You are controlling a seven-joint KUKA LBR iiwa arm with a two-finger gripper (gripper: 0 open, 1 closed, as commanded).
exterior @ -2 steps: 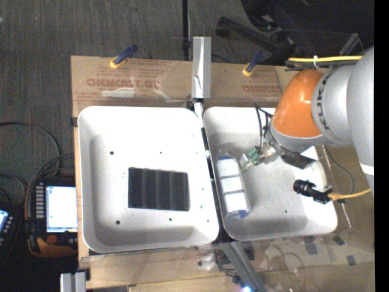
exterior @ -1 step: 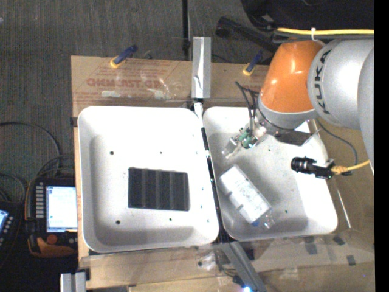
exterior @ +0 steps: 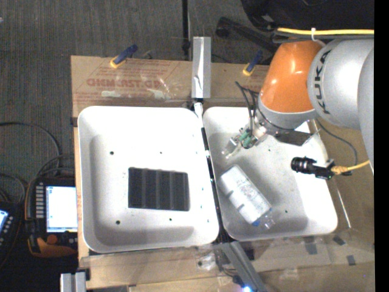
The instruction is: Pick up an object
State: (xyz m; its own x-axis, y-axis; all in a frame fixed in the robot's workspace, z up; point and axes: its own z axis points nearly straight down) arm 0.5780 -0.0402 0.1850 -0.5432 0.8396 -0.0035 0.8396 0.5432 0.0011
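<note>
Over the right bin [exterior: 316,224] hangs the gripper [exterior: 242,140] — fingers unclear — just above a clear bottle [exterior: 245,195].

Two white bins sit side by side: the left bin [exterior: 91,163] and the right bin [exterior: 316,218]. A tablet [exterior: 58,208] glows beyond the tabletop's [exterior: 121,81] left edge.

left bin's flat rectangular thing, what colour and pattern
Black with vertical ridges, the ribbed panel shows best in the camera view, lying in the left bin.
</note>
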